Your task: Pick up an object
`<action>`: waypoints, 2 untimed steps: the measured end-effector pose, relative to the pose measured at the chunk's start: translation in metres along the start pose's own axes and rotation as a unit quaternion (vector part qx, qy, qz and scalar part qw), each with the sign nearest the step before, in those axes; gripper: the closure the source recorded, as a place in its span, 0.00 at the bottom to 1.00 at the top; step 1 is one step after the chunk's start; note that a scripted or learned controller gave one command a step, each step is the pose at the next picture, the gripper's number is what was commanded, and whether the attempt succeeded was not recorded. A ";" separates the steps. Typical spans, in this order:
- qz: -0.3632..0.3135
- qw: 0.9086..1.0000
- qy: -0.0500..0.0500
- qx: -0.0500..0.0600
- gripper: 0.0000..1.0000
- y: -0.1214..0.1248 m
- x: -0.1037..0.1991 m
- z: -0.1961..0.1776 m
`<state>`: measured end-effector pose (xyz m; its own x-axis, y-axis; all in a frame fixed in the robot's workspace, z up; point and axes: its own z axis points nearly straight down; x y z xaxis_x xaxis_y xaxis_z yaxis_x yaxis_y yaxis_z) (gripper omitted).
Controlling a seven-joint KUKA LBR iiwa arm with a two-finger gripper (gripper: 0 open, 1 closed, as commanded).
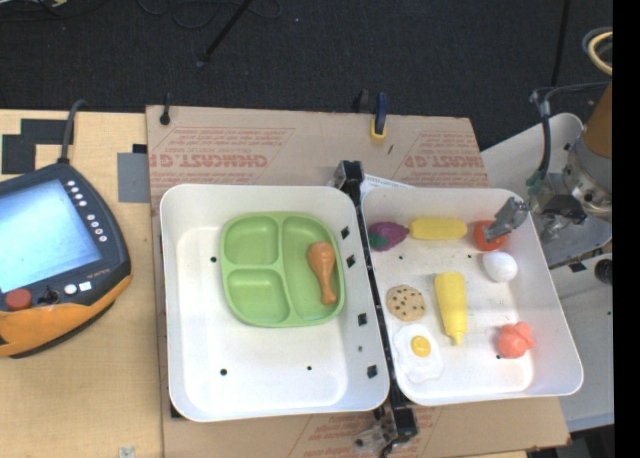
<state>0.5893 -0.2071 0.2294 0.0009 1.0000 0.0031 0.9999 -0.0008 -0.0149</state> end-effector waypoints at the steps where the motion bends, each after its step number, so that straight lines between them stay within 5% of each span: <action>1: -0.001 1.000 -0.001 -0.007 0.00 0.002 0.000 -0.009; 2: -0.002 1.000 0.000 -0.003 0.00 -0.008 0.002 0.047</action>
<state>0.5809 -0.2051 0.1824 -0.0024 1.0000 0.0027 1.0000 0.0024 -0.0081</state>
